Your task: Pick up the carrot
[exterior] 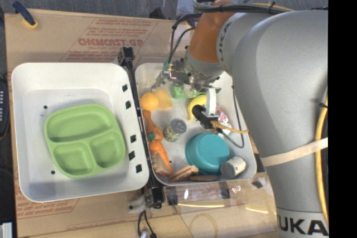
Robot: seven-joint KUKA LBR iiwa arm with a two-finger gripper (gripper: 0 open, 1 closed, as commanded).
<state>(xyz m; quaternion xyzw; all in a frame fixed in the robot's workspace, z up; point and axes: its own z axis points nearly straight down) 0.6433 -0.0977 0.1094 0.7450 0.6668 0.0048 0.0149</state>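
The carrot is orange with a green stub at its top end. It lies along the left wall of the right bin, near the front corner. A second orange piece lies just behind it against the same wall. My gripper hangs over the back part of the right bin, under the orange wrist band. It is well behind the carrot and to its right, with nothing seen held in it.
The right bin also holds an orange ball, a yellow piece, a small round tin, a teal bowl, a grey cup and a yellow-black item. A green divided plate sits in the left bin.
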